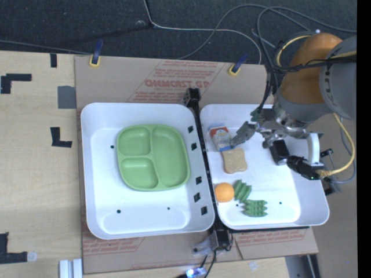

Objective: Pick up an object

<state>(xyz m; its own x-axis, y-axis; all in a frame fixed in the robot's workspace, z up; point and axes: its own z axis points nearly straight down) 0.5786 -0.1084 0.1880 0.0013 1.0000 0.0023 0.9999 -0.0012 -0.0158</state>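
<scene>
1. Bread slice [234, 161] lies flat in the right bin [301, 204], toward its 9 o'clock side.
2. At the slice's 11 o'clock sits a small red-and-white packet [219, 136], just beside it.
3. At its 7 o'clock rests an orange [224, 191]; green pea pods [249, 200] lie at 5 o'clock.
4. Gripper [253, 133] hangs over the bin at the slice's 1 o'clock; whether it is parted or closed I cannot tell.
5. Left bin [98, 207] carries a green divided plate [153, 157].

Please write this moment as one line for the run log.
arm: over right bin | gripper: above bread slice, nothing held | orange, green beans: untouched | left bin: green plate
</scene>
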